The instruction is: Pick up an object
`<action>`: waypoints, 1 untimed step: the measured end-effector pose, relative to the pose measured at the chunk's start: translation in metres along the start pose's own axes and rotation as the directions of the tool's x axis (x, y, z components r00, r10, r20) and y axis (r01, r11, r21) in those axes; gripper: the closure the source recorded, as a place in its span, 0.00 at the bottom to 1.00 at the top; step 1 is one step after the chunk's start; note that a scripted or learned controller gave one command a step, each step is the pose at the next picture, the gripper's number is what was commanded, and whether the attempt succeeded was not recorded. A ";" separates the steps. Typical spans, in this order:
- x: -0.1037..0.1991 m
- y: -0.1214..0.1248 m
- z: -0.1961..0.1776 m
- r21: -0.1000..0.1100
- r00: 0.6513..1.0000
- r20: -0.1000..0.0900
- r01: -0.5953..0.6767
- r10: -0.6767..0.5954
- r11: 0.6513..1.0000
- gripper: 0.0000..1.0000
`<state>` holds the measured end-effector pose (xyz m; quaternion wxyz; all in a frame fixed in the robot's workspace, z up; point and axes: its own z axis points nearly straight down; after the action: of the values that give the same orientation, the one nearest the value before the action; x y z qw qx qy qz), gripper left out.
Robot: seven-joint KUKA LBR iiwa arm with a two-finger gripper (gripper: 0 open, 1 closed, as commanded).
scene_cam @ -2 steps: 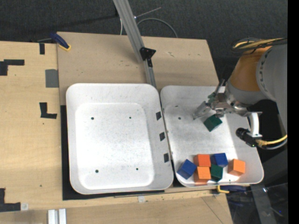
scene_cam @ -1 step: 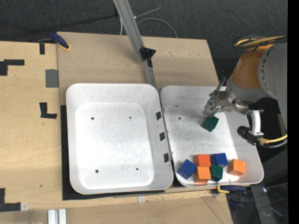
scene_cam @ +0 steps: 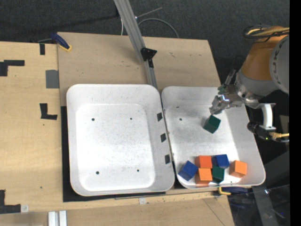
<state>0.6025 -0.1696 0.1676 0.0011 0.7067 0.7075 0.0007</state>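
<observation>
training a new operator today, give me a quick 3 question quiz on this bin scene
1. True or false: the green block just below the gripper sits apart from the cluster of blocks.
2. Which bin holds the blocks? A) left bin B) right bin
3. Fill in: the near-edge cluster has two blue blocks, three orange blocks and one ____ block.

Key: 1 true; 2 B; 3 green

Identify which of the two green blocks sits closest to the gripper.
The green block lying alone mid-bin, just below the gripper. The other green block sits packed in the cluster at the right bin's near edge.
</observation>
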 end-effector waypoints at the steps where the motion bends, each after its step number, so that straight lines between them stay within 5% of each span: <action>1: -0.003 -0.006 -0.047 -0.001 1.000 0.001 -0.001 0.001 1.000 1.00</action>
<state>0.5960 -0.1726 0.2143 0.0016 0.7069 0.7073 0.0008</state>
